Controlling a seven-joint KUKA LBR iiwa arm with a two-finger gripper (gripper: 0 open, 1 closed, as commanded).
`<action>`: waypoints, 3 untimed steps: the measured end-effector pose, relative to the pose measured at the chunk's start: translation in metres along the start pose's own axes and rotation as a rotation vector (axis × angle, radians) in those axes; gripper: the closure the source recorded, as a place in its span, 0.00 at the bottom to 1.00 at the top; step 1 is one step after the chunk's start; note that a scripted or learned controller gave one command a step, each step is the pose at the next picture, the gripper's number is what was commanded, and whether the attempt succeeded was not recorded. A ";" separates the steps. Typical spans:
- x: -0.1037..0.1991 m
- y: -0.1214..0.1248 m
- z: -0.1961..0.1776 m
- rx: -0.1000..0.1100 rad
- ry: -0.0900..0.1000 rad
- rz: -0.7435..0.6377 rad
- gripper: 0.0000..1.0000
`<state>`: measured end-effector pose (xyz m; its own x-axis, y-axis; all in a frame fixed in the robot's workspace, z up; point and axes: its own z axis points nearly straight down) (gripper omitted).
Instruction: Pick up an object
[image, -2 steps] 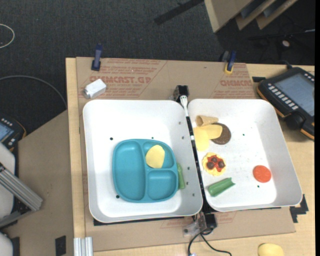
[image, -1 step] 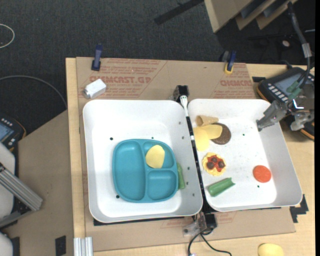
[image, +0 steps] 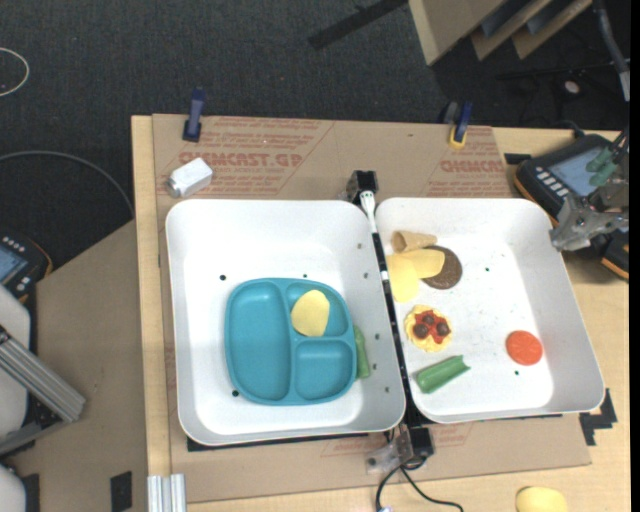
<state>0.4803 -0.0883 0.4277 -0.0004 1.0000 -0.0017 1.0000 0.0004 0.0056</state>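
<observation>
Two shallow white bins sit side by side on a brown cardboard sheet that covers the table (image: 250, 160).

The left bin (image: 200, 240) holds a teal divided plate (image: 262, 345) in its lower middle part. A yellow oval piece (image: 311, 313) lies in the plate's upper right compartment. A thin green piece (image: 361, 352) lies just beside the plate's right edge, between the plate and the bin wall.

The right bin (image: 520, 250) holds several small toy foods, all on its left and lower part. Near the upper left there is a tan cone-like piece (image: 412, 241). Just below it, a pale yellow piece (image: 408, 272) touches a brown round piece (image: 446, 270). Lower, a small yellow disc with red and dark toppings (image: 430, 328) lies apart from them. A green pod-like piece (image: 441, 373) lies below this disc, tilted. An orange-red round piece (image: 524, 347) lies in the lower right of this bin, well apart from the others.

The gripper (image: 585, 222) is at the right edge of the frame, over the upper right rim of the right bin, near a dark device with a screen (image: 560, 178). I cannot tell its state, and nothing is seen in it.
</observation>
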 end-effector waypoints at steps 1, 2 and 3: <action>0.014 -0.002 0.094 0.016 0.003 0.000 1.00; 0.036 -0.003 0.151 0.014 0.004 -0.001 1.00; 0.062 0.000 -0.081 -0.018 0.002 -0.003 1.00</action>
<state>0.4802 -0.0266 0.5084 -0.0035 1.0000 -0.0001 0.9997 0.0035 0.0233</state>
